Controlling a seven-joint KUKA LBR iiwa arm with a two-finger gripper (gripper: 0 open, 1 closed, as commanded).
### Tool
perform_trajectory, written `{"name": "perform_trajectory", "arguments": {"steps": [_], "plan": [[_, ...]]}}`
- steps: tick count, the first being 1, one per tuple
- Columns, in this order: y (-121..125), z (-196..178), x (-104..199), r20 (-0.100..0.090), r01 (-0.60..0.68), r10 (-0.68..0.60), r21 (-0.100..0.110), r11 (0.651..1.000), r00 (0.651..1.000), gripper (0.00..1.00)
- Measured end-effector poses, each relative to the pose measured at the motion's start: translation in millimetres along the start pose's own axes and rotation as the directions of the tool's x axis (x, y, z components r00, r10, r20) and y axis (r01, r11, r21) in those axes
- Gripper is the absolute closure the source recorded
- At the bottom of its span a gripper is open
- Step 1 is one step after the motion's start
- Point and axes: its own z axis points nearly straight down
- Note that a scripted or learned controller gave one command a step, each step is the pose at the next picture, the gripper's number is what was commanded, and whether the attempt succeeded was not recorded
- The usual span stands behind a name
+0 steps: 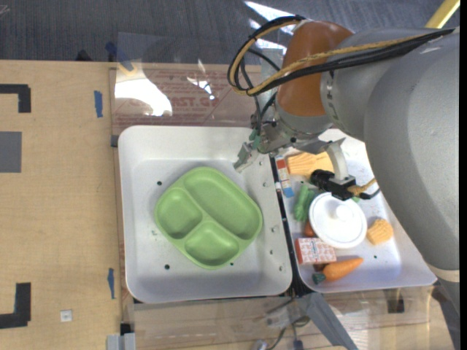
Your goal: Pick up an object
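While hanging above the wall between the two bins, carries nothing visible in the tool; cannot tell how far open. Leaves the pick seemingly all to do: green plate flat in one bin, carrot, carton and white bowl lying in the other bin.

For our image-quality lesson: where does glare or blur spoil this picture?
Camera view: bright glare on the clear sheet behind the left bin; the white lid looks washed out; the arm looms large and soft; the green plate is evenly lit.
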Motion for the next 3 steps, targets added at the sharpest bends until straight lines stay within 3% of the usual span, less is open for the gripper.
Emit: {"name": "perform_trajectory", "arguments": {"steps": [2,3], "plan": [[2,4,7,0.010,-0.145,0.145,-0.017,0.989,0.989,0.00],[37,5,14,0.023,-0.640,0.640,0.002,0.769,0.768,0.00]]}}
